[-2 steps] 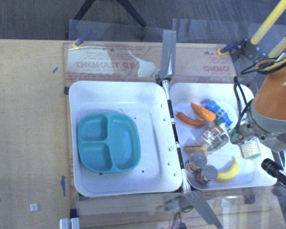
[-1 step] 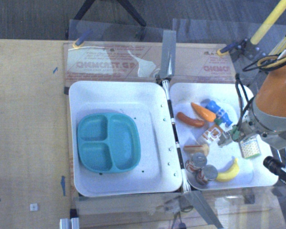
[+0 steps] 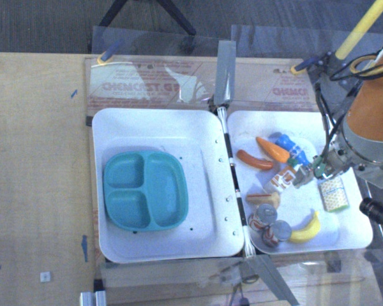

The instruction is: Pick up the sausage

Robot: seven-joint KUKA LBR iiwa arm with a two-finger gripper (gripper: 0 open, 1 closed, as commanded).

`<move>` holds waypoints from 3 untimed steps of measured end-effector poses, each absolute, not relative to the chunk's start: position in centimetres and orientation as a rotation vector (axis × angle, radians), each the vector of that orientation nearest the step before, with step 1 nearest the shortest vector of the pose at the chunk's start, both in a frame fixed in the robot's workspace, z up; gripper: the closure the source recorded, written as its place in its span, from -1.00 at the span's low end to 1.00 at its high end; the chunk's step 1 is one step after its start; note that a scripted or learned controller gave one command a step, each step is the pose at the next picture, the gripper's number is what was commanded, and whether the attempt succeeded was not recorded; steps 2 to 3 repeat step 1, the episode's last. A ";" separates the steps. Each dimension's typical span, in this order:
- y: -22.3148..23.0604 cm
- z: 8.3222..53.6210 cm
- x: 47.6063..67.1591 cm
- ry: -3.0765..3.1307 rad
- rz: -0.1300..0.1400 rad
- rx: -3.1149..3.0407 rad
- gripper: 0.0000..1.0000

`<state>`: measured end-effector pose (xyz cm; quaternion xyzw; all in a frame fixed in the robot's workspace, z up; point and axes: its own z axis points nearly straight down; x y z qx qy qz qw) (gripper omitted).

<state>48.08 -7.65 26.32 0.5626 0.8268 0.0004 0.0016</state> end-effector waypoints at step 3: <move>-2.8 28.8 54.2 2.652 0.001 1.678 1.00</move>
